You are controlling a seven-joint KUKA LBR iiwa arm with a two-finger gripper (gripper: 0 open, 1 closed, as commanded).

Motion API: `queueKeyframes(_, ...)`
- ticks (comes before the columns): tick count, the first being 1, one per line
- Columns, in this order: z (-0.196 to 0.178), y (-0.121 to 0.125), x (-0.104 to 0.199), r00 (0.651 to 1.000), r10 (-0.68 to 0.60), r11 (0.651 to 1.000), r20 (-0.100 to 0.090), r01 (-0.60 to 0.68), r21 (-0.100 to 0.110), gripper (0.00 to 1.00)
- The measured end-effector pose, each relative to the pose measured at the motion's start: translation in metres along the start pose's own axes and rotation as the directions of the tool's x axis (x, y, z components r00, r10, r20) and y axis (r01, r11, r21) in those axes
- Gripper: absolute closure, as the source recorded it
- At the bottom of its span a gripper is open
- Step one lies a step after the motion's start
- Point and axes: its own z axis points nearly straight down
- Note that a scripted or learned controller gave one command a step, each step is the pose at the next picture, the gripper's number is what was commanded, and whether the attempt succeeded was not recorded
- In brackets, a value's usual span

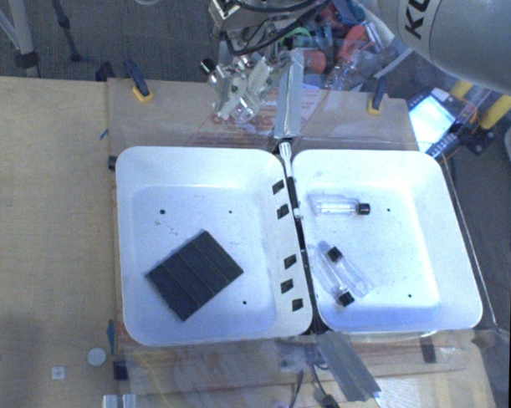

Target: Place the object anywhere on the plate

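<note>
Well, from where I stand the gripper [239, 85] hangs high over the back of the counter [47, 192], past the 12 o'clock rim of the left bin [140, 166]. It is a tangle of metal and glare, and I cannot tell whether it is spread, pressed together, or carrying anything.

Two clear vials with black caps lie in the right bin [421, 247], and I take one of them to be the object. The far vial [339, 208] lies along the 3-to-9 line, cap at the 3 o'clock end. The near vial [338, 275] runs from 11 to 5, cap toward 5. They lie near each other but apart.

The plate [194, 274], a dark ribbed square turned like a diamond, sits flat in the left bin with nothing on it.

What matters is this: both vials lie toward 5 o'clock from the gripper, across the divide between the bins, while the plate lies near 6. My guess is the pick has yet to happen, and a closing line set across the chosen vial's long axis would suit best. From either vial, the carry then goes toward 9 o'clock.
</note>
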Motion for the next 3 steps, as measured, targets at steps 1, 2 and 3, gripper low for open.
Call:
queueKeyframes(1, -0.012, -0.001, 0.001, 1.0, 0.008, 1.0, 0.006, -0.008, 0.01, 1.0)
queueKeyframes(2, 0.0, 0.0, -0.002, 0.917, -0.398, 0.917, 0.002, 0.398, -0.006, 1.0)
queueKeyframes(3, -0.011, -0.001, -0.002, 0.92, -0.392, 0.92, 0.004, 0.392, 0.004, 1.0)
